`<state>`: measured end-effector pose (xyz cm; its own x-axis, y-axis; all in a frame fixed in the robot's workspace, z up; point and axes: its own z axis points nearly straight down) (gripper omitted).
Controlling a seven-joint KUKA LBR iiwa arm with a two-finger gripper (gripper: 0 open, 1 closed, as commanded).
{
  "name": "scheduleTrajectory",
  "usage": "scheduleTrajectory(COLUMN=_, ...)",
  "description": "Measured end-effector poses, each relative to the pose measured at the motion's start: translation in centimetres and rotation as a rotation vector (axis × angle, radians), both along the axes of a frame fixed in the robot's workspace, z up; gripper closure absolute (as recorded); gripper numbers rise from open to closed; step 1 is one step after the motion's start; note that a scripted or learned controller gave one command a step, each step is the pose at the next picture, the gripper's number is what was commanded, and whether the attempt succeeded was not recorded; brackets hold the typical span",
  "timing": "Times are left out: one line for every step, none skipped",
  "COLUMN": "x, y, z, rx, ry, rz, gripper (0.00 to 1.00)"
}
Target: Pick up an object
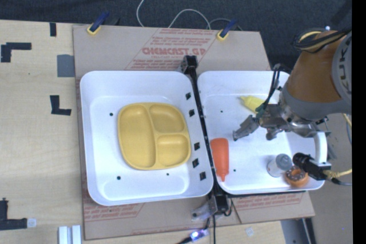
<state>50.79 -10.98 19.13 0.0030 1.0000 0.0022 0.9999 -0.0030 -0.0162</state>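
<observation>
My gripper (257, 131) hangs over the middle of the right bin (251, 183), open, with nothing between its fingers. An orange carrot-shaped piece (221, 158) lies to its lower left, against the bin's left wall. A yellow piece (250, 103) sits just above the gripper, partly hidden by the arm. At the lower right lie a small grey cup-like object (279, 164) and an orange-brown object (297, 178), both apart from the fingers.
The left bin (94, 123) holds a yellow divided plate (154, 135). A black divider (197, 123) runs between the two bins. The arm's orange band (314, 74) covers the right bin's upper right corner. A cable (320, 168) loops by the lower right corner.
</observation>
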Motion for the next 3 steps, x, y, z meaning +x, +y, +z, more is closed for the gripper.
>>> scheduleTrajectory(x=0.3, y=0.0, z=0.7, rx=-0.002, ry=-0.013, rz=0.004, gripper=0.0)
scheduleTrajectory(x=-0.8, y=0.0, z=-4.6, rx=-0.001, ry=-0.009, rz=0.003, gripper=0.0)
scheduleTrajectory(x=-1.0, y=-0.6, z=-9.6, rx=-0.004, ry=-0.028, rz=-0.001, gripper=0.0)
